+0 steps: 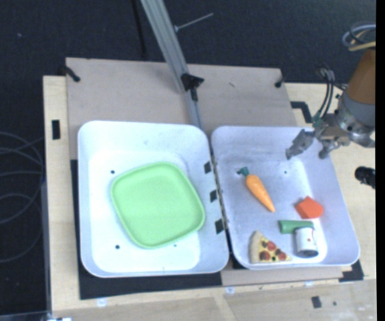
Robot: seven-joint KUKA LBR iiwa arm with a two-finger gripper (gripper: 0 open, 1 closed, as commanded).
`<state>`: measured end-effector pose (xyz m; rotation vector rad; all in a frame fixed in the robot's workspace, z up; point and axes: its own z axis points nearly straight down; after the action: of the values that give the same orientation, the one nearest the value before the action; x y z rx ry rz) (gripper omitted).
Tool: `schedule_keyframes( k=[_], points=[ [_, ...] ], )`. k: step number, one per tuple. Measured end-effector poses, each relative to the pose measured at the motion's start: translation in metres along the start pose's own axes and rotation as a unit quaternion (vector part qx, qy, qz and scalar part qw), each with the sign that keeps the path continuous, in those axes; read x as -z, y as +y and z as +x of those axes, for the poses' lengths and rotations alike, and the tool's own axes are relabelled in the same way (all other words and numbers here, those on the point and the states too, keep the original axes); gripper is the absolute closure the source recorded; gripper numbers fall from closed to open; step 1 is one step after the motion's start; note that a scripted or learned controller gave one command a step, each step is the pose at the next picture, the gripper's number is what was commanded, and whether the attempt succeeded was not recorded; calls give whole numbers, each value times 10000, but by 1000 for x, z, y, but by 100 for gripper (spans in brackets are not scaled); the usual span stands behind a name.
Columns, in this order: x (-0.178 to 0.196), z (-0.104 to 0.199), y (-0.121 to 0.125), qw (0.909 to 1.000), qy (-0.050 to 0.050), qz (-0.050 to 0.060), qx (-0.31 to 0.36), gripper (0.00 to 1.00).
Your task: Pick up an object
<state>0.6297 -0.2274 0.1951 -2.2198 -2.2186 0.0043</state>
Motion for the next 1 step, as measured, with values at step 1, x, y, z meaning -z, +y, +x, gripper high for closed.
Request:
schedule_keyframes(
  k=[1],
  points=[
    [-43,4,-1,10000,-1,-5,3,0]
  ],
)
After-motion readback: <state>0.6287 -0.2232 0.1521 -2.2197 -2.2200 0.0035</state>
